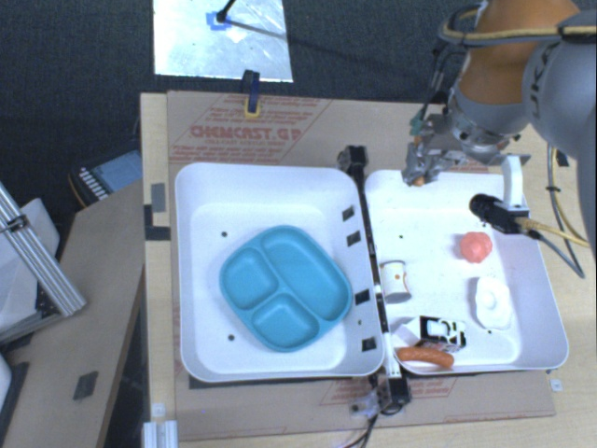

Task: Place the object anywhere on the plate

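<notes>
Camera view: two shallow white bins are seen side by side on the tabletop. In the left bin (201,250) a blue plate (284,287) with three compartments is laid near the middle, tilted at a slant. The right bin (532,339) carries the loose things: a pink rounded object (476,246) toward its right edge, a white lumpy piece (492,304) below it, a small white cup (395,280) by the left wall, a black-and-white item (441,329) and an orange sausage-like piece (424,354) along the near edge.

The claw (420,168) is held over the far left corner of the right bin, apart from every object; nothing is seen between its tips, and whether it is released or clenched cannot be told.

Which object is meant is not settled by the task; no pick appears to be made yet. A clean grasp would likely be helped by a descent straight over one isolated piece, such as the pink one, which looks soft and rounded, clear of bin walls. The divider between the bins would then have to be cleared before lowering onto the plate.
</notes>
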Robot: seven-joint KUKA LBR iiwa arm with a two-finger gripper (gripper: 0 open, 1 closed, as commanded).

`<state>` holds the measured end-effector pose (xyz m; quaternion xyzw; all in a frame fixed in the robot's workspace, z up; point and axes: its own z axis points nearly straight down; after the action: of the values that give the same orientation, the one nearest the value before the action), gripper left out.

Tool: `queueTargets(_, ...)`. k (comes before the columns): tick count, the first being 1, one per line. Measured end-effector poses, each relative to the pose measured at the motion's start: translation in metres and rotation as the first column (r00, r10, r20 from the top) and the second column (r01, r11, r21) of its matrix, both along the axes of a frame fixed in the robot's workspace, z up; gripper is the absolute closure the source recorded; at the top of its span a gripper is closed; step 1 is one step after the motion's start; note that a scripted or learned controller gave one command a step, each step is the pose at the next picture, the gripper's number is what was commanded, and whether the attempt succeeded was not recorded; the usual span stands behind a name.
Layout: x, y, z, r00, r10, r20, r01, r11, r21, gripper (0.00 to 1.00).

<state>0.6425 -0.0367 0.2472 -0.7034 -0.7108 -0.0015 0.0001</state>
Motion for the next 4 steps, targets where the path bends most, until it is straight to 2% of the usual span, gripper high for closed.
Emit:
queueTargets(2,-0.016,0.112,-0.002,1.000,-0.001,-0.001,0.001,1.000,0.000,1.00)
queueTargets(3,-0.032,0.157,-0.033,1.000,-0.001,-0.005,0.001,1.000,-0.001,1.00)
queueTargets(4,-0.030,0.157,-0.018,1.000,-0.004,0.000,0.004,1.000,-0.001,1.00)
